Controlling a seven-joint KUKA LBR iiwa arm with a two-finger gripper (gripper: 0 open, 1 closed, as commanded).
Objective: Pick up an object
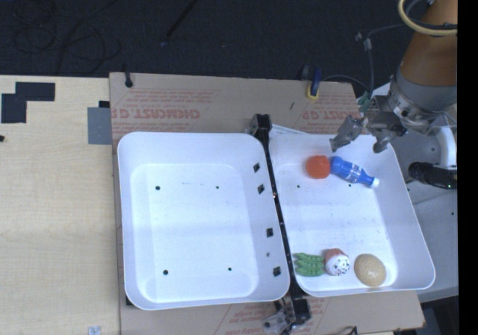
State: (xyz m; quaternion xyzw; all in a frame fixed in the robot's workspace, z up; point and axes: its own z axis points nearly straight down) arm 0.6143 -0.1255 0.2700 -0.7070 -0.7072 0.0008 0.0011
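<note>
The grey two-finger gripper (364, 134) hangs with fingers spread above the right white bin's (388, 233) far edge; a blue plastic bottle (352, 171) lies just below its jaws, a small orange ball (317, 166) beside.

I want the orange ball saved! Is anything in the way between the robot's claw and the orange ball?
No. In the camera view, bare white bin floor lies between the gripper and the orange ball. The blue bottle lies just beside the ball.

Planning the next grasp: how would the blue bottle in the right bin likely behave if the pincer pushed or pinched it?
The blue bottle lies on its side, so it would probably roll if nudged. It looks small and plastic, so likely light. It seems to touch the orange ball, which may shift too.
</note>
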